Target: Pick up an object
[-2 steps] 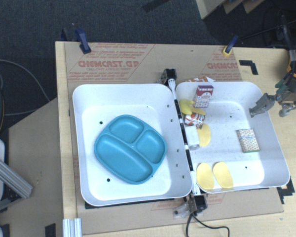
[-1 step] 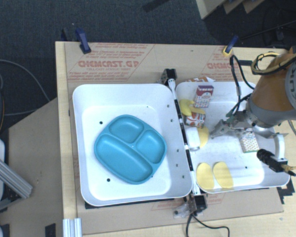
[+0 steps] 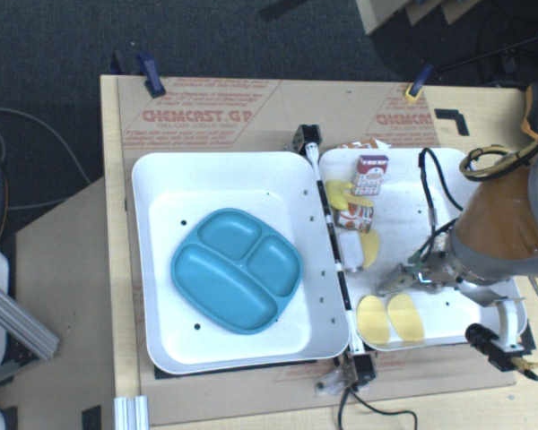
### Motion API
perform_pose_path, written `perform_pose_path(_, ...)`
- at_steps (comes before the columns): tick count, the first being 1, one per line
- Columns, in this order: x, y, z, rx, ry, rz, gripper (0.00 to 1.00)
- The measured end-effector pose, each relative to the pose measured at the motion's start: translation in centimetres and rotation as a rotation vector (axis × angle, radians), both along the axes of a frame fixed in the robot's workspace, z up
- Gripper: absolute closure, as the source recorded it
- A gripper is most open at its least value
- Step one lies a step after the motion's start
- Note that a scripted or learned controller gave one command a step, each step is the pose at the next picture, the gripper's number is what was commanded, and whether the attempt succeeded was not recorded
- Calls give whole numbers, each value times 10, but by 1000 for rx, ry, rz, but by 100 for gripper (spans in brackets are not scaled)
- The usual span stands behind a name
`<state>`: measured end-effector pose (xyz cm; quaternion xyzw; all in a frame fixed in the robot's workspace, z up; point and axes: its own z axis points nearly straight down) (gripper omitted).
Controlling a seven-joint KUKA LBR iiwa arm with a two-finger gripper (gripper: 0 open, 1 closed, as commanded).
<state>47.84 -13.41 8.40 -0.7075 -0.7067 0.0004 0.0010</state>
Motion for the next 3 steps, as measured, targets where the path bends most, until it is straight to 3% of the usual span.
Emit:
perform_pose_path(1, 95, 31, 2, -8, -9, -1, 0)
perform_pose_path(2, 167, 22, 1, -1, -1, 2, 0)
perform_pose_path(3, 167, 22, 10, -2, 0, 3, 100)
